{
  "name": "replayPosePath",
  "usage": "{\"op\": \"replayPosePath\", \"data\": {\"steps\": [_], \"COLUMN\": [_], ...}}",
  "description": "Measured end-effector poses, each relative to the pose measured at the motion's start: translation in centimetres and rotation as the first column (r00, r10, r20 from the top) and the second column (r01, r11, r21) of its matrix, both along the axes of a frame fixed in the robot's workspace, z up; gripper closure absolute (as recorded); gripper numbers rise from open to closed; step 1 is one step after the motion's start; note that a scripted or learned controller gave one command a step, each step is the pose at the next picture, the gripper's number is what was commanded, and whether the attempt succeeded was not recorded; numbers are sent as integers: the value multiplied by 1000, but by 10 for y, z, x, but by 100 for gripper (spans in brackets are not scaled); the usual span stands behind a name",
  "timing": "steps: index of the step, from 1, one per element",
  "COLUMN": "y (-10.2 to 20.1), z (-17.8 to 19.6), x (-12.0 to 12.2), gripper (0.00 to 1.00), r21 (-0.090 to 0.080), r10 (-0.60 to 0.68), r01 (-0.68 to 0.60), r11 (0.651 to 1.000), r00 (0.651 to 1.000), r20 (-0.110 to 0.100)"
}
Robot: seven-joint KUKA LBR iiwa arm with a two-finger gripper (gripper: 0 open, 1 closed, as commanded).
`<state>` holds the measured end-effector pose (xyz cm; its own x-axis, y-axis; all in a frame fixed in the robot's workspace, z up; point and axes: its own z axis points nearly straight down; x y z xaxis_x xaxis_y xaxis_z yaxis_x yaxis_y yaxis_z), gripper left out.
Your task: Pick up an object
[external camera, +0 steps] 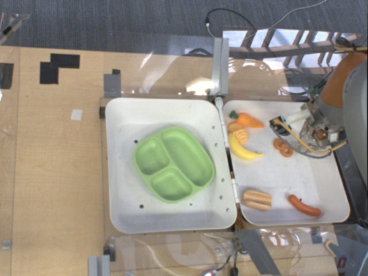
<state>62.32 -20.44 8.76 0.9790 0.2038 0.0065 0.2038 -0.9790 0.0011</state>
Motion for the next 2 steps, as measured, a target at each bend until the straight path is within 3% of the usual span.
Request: {"op": "replayPosePath", "data": {"steps": [1, 2], "y": [0, 1], "z": [112, 93], "x": [1, 36], "gripper": [100, 100], "r21": [-1, 0], "r10": [27, 4], "r01": [-27, -4], "r11": [1000, 1000], "r00": [1000, 1000], "r20": [-1, -5]}}
